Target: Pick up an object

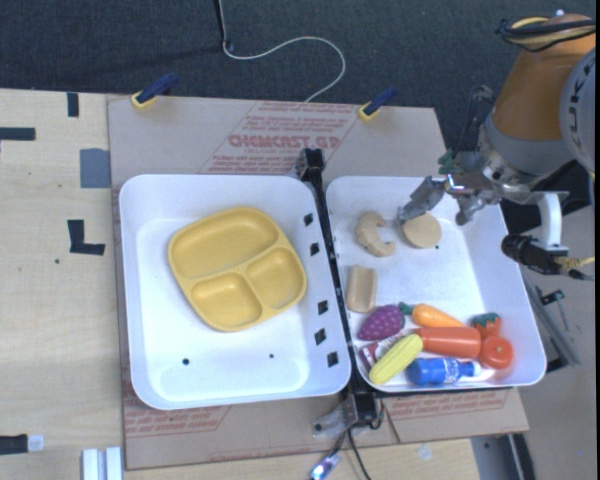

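Fingers (420, 203) of the gripper (442, 200) sit spread open w/ nothing between them, hanging over the upper part of the right bin (500, 268). One dark finger slants down-left toward a round tan bread roll (422, 232), its tip just above and left of the roll; whether it touches can't be told. The grey arm (540, 108) w/ its orange band reaches in from the right edge.

Right bin contents: a pale croissant-shaped piece (374, 234) just left of the roll; a tan bread slice (360, 289) below that, near the divider; along the bottom, packed close together, purple grapes (382, 321), a yellow corn cob (396, 358), an orange carrot (438, 317), a red-orange sausage-like piece (450, 343), a red tomato (496, 352) and a blue-and-white bottle (440, 371) lying flat.

Left bin (150, 348) holds a yellow three-compartment plate (237, 266), tilted a bit, in its upper half.

Both bins rest side by side on a cardboard sheet (270, 143) atop the wood surface (40, 298). Blue-and-yellow clamps (155, 90) hold the sheet's top corners. A thin white cable (290, 48) loops across the dark floor above.
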`<state>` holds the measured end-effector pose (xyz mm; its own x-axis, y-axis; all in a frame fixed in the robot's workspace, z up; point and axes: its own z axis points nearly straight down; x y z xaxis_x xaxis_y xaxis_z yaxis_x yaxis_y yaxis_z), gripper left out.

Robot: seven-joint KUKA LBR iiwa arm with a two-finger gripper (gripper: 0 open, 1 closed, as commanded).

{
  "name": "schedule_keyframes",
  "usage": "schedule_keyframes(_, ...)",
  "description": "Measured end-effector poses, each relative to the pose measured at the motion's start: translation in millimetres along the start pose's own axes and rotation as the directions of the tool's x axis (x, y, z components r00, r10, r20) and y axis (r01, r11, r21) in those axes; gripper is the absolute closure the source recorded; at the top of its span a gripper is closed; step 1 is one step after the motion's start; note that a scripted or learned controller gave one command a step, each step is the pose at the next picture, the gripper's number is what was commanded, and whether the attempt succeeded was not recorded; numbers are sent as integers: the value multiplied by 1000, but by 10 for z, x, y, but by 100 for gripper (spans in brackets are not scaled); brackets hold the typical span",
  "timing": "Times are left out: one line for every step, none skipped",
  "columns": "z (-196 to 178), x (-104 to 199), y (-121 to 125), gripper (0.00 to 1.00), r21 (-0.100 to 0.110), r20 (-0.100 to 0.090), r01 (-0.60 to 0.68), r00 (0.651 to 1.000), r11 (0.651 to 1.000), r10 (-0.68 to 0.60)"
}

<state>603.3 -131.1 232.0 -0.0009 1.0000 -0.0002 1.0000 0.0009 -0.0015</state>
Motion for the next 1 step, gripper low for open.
schedule_keyframes(-2979, 390, 214, 0, -21, 3, 4, 1000, 1000, -4)
